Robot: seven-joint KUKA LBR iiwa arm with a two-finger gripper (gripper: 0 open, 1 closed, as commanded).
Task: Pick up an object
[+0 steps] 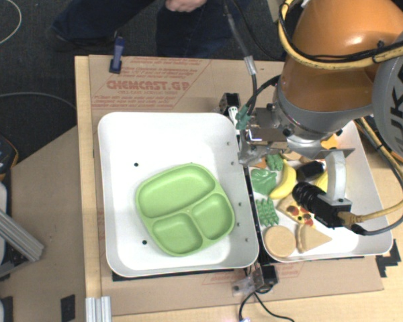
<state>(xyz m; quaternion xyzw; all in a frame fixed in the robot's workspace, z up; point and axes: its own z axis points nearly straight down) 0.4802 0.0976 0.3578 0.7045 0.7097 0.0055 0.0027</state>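
At the far left the surface (87, 180) is bare board, and on it sit two shallow white bins side by side. The left bin (121, 139) holds one thing: a green divided plate (183, 208) with three compartments, lying flat toward the bin's 5 o'clock corner. It looks like stiff moulded plastic, light but wide and low, so I'd guess only its raised rim offers a hold.

The right bin (369, 180) is crowded with small toy foods. Near its left wall lies a green leafy piece (261, 180), with a second bumpy green piece (267, 211) just below it at 6 o'clock. Beside them is one yellow banana (283, 183), touching the leafy piece. At the bin's 7 o'clock corner sits one round tan cookie-like disc (279, 241), and next to it a pizza-like wedge (309, 237). These all look like light, hard, smooth plastic, likely slippery. The banana seems the best candidate, taken across its narrow middle.

The arm (342, 52) hangs over the right bin from 1 o'clock. Its hand (307, 154) is low among the toys, but the wrist hides it, so I cannot tell how it stands or whether it has anything.
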